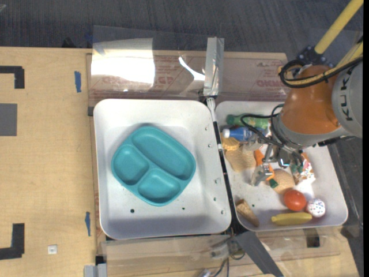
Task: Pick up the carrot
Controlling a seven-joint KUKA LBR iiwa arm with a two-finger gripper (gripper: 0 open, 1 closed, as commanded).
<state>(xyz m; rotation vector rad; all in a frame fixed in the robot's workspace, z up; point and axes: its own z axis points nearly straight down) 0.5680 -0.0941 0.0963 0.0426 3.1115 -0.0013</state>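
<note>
Over the right bin point(337, 172), claw point(266, 169) sits low among clutter; its opening cannot be told, nor any hold. Carrot point(259, 154), orange, lies just beside it. Likely approach step; next needs closing squarely on it. Same bin: tomato point(294, 199), banana point(291, 217), bottle point(237, 134). Left bin point(109, 117): teal divided plate point(153, 163).

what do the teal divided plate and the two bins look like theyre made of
Teal divided plate: probably moulded plastic, matte, one even colour with soft rounded compartment edges. Left bin and right bin: likely thin formed plastic or coated metal, smooth white with rounded corners and a faint sheen; the view leaves it open.
</note>
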